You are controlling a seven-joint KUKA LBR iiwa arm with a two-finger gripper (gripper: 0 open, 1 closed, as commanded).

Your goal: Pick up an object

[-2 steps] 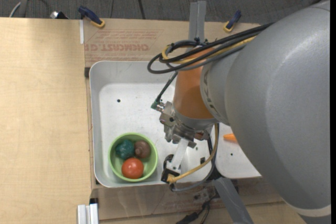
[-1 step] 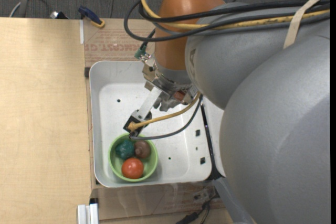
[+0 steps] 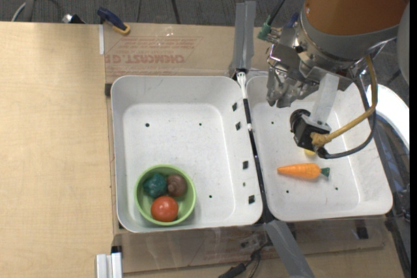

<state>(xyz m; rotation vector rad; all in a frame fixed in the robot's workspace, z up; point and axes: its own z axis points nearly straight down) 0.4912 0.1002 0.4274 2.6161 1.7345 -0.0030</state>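
Note:
An orange toy carrot (image 3: 300, 170) with a green stub lies on the floor of the right bin (image 3: 352, 198), toward its front. My gripper (image 3: 281, 96) hangs over the back left corner of that bin, well behind and to the left of the carrot. Its two grey fingers point down, open, with nothing between them. A black part with a yellow cable (image 3: 303, 130) sits lower on the wrist, and it partly hides a small yellow thing (image 3: 310, 152) just behind the carrot.
In the left bin (image 3: 176, 107), a green bowl (image 3: 144, 204) at the front left holds a teal ball (image 3: 155, 185), a brown ball (image 3: 177, 185) and a red ball (image 3: 165, 208). A grey divider (image 3: 249, 127) separates the bins. The big arm body overhangs the right bin's back.

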